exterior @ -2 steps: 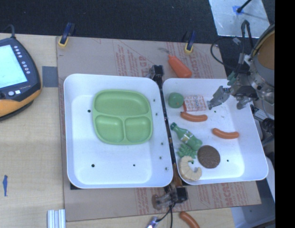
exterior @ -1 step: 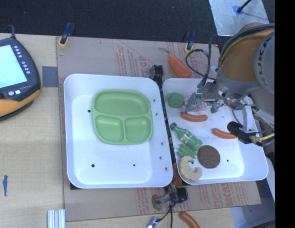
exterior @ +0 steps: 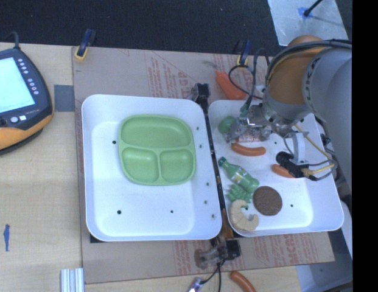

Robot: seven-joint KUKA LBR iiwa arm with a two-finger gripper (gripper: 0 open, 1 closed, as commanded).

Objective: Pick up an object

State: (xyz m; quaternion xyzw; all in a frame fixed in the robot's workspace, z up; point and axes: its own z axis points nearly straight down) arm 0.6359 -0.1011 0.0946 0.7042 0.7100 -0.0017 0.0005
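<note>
end effector, grip unclear, hangs over right bin on cardboard-covered bench, dark floor beyond.

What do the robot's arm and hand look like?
The arm is thick, rounded and smooth grey, with a broad orange band just above the wrist. Thin black cables loop over it toward the hand, a small silvery, metal-looking assembly much narrower than the arm.
</note>
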